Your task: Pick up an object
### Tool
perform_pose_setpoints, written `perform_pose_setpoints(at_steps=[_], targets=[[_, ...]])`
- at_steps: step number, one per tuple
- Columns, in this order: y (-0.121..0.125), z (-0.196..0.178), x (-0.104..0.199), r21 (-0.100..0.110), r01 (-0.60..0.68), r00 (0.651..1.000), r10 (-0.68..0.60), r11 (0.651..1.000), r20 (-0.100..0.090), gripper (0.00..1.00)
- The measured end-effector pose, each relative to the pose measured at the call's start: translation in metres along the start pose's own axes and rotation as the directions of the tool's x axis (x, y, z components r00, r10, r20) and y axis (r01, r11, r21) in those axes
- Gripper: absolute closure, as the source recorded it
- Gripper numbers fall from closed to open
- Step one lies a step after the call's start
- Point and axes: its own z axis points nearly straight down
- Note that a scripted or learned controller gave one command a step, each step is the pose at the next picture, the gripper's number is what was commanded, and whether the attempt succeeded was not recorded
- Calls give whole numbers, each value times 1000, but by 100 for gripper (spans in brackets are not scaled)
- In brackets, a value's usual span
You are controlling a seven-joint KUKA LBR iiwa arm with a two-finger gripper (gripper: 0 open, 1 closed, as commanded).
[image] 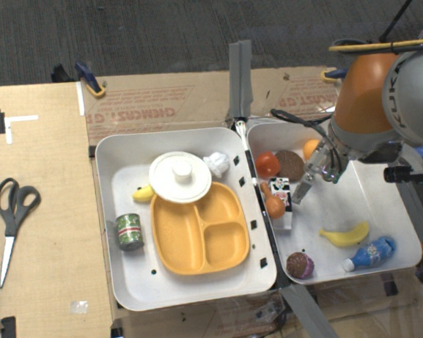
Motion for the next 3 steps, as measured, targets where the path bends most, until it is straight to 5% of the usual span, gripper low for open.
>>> perform_pose_setpoints(at_steps=[1, 2, 3], targets=[[30, 4, -19, 5, -283, 959, 283, 959, 7, 0], [32, -8, -19, 0, -280, 960, 280, 960, 10, 100], [-44, 6, 47, 1, 25, 1000, -25, 1000, -5, 100]])
